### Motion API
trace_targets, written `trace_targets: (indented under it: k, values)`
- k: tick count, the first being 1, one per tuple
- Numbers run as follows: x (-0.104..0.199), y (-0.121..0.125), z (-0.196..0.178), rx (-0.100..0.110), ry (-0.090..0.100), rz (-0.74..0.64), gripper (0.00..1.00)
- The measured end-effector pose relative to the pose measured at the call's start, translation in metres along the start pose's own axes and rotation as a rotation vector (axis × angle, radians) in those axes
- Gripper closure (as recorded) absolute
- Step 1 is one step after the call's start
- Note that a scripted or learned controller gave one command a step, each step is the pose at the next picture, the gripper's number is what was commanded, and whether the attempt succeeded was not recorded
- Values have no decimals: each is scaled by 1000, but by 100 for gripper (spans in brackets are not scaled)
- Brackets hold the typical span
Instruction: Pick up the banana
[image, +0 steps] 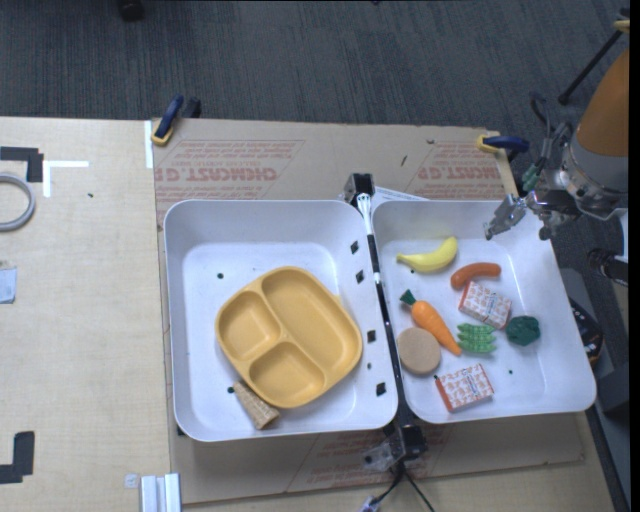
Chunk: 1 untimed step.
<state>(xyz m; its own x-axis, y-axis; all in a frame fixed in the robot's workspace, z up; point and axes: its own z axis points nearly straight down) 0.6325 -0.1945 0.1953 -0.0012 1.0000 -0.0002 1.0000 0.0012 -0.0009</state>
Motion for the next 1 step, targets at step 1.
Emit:
trace_targets:
  k: [1]
  values:
    - [51,26,103,0,0,-31,0]
